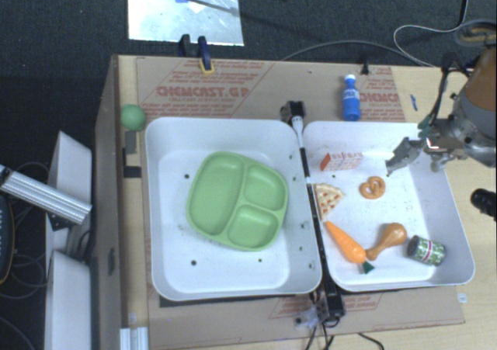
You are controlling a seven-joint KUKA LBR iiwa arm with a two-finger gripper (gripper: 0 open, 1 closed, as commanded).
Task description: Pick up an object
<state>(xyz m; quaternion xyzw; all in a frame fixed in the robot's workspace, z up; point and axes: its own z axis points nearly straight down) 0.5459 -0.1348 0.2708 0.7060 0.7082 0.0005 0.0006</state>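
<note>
The right bin point(458, 224) holds several toy foods: a red-and-white carton point(342, 161), a pretzel point(373, 187), a pizza slice point(327, 199), a carrot point(346, 242), a drumstick point(387, 238) and a small green can point(426, 250). My gripper point(402, 156) hangs over the bin's upper right part. It sits just up and right of the pretzel and right of the carton, and points down-left. Nothing is visibly held in it.
A green divided plate point(237, 201) lies in the left bin point(167, 185). On the bench behind the bins stands a blue bottle point(352, 98), and a green ball point(133, 116) rests at the far left. Cables run along the divider between the bins.
</note>
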